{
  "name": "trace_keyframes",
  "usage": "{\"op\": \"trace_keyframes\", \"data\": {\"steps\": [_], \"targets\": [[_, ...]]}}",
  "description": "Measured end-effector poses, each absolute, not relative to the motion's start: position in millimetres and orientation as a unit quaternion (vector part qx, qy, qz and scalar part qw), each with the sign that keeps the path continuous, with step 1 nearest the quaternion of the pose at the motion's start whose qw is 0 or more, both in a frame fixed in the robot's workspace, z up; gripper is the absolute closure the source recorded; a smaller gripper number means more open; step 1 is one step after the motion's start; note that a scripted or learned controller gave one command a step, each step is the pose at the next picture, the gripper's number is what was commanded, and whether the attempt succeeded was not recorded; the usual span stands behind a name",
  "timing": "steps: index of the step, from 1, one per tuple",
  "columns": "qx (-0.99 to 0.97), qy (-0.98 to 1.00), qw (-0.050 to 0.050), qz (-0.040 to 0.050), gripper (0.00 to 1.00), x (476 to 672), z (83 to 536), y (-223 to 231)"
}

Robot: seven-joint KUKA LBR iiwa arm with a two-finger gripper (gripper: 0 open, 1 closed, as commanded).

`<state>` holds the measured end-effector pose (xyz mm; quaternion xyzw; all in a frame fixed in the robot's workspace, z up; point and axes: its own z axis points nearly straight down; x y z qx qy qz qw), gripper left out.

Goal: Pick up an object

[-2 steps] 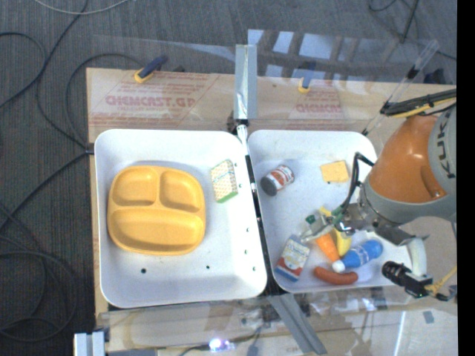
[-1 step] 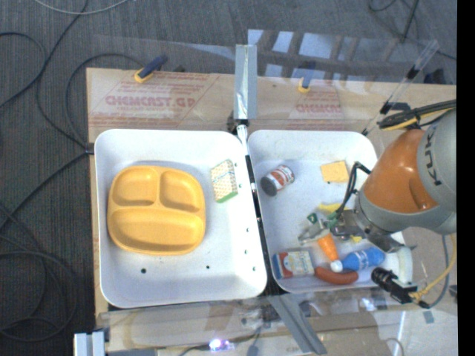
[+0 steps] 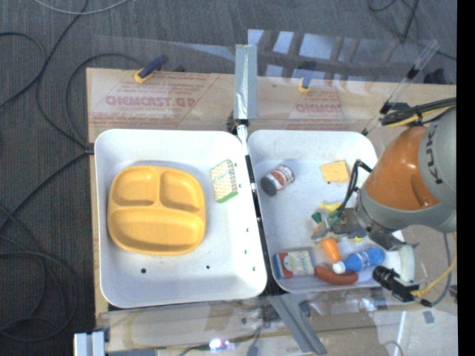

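The object nearest the gripper [image 3: 335,227] in the camera view is an orange-capped bottle [image 3: 330,249], lying in the right bin [image 3: 297,143] among a hot dog [image 3: 335,275] and blue bottle [image 3: 365,259]. Whether the tool is open, I cannot tell. Crowding risks a glancing miss.

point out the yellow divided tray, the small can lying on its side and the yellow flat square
yellow divided tray [image 3: 156,209], camera view, on its central ridge
small can lying on its side [image 3: 277,178], camera view, on its label
yellow flat square [image 3: 334,171], camera view, on its middle
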<state>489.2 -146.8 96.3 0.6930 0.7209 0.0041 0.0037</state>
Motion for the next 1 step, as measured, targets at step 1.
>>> {"op": "trace_keyframes", "data": {"steps": [1], "targets": [[0.651,0.759,0.0,-0.0016,1.0,520.0,261.0,-105.3]]}}
